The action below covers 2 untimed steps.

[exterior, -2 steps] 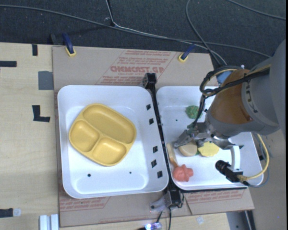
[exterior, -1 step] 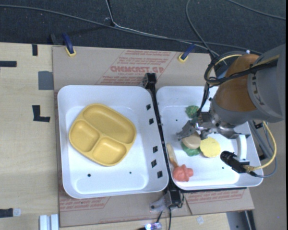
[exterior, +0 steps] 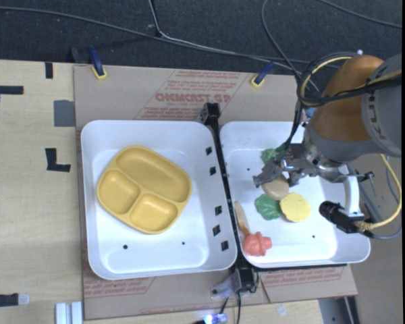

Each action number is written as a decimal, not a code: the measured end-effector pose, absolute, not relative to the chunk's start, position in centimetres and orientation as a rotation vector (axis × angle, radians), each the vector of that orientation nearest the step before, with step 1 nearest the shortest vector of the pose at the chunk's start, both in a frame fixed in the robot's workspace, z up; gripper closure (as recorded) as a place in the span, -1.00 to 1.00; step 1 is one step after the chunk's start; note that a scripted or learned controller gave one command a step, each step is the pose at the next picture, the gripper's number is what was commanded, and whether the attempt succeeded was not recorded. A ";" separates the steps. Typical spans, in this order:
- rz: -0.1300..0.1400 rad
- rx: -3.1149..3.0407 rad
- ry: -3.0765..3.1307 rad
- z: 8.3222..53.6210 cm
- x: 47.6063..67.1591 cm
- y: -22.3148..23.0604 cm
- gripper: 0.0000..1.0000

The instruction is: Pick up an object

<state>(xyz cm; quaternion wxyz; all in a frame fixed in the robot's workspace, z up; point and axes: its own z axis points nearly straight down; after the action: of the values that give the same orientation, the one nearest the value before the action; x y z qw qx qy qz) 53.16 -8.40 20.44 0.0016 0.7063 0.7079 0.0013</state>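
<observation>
A wooden bench (exterior: 27, 201) with a sheet of cardboard (exterior: 189, 93) on it bears two white bins side by side, against a dark carpet at the top with cables trailing across. The left bin (exterior: 108, 248) holds a yellow three-part tray (exterior: 144, 189), lying a little askew. The right bin (exterior: 324, 245) holds the small objects. The arm (exterior: 354, 113) comes in from the right, and its gripper (exterior: 278, 175) hangs over the upper middle of that bin. Its dark fingers (exterior: 264, 178) point left and down, set around a tan piece (exterior: 275, 190) that lies right at the tips; whether they pinch it or merely stand above it cannot be told, nor how wide they are spread. A green piece (exterior: 268, 155) peeks out just above the gripper. Just below the tan piece lie a second green piece (exterior: 267, 206) and a yellow disc (exterior: 295, 208), touching one another. Nearer the bin's lower left are a pale stick (exterior: 241, 217) and a pink toy (exterior: 256, 244).
</observation>
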 end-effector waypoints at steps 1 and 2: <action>0.003 2.218 2.221 24.2 53.3 -8.4 1.00; 0.001 2.215 2.229 24.7 55.3 -3.7 1.00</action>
<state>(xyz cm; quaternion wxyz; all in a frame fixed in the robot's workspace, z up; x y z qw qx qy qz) 55.32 -3.68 24.72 -0.0005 0.7049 0.7093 0.0004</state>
